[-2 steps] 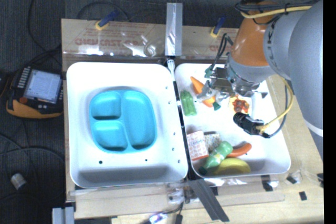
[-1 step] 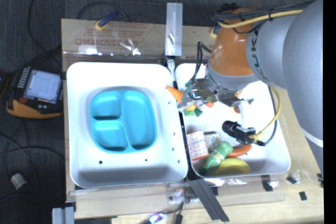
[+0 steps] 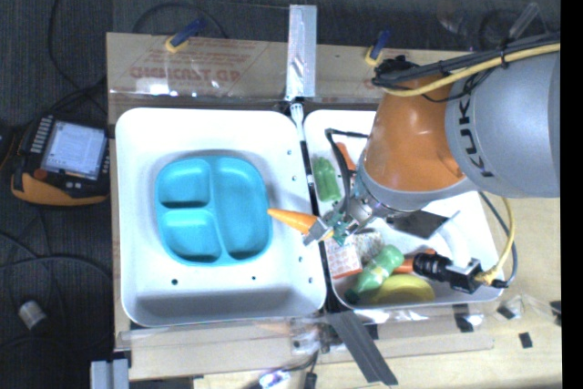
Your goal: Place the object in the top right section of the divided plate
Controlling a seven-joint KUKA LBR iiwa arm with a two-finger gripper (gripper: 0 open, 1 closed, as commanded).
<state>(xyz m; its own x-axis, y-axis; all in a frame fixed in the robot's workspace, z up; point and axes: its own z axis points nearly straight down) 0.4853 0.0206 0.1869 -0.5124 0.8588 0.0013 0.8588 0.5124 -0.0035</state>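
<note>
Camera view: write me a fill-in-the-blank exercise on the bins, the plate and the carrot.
1. The blue divided plate lies in the ______ bin.
2. The orange carrot sticks out past the plate's ______ edge.
3. The plate is split into ______ sections.
4. The yellow banana lies in the ______ bin.

Missing words: left; right; three; right

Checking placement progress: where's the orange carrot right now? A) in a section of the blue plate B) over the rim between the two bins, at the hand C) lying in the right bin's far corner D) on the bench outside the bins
B: the carrot sits at the hand over the divider between the bins, right of the blue divided plate, not yet in it.
</note>
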